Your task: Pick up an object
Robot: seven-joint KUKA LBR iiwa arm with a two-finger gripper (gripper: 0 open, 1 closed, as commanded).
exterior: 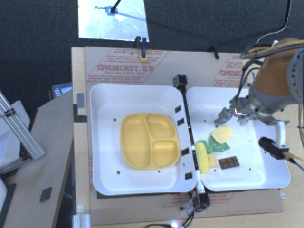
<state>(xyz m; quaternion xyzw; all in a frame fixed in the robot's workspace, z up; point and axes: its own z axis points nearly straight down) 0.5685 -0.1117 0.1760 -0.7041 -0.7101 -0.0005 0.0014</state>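
Note:
The right bin (266,177) holds a small cluster of objects near its left wall. A pale yellow rounded piece (222,134) lies on top of a green item (217,146). A yellow corn cob (202,156) lies along the divider, with a small tan block (212,161) and a brown chocolate bar (228,163) beside it. My gripper (246,115) hangs over the upper middle of the right bin, just above and to the right of the pale yellow piece. I see nothing held in it.
The left bin (104,99) holds a yellow divided plate (149,140). A black divider strip (187,132) runs between the bins. The grey and orange arm (280,75) covers the right bin's far right corner. A black part (272,148) sticks out near the right wall.

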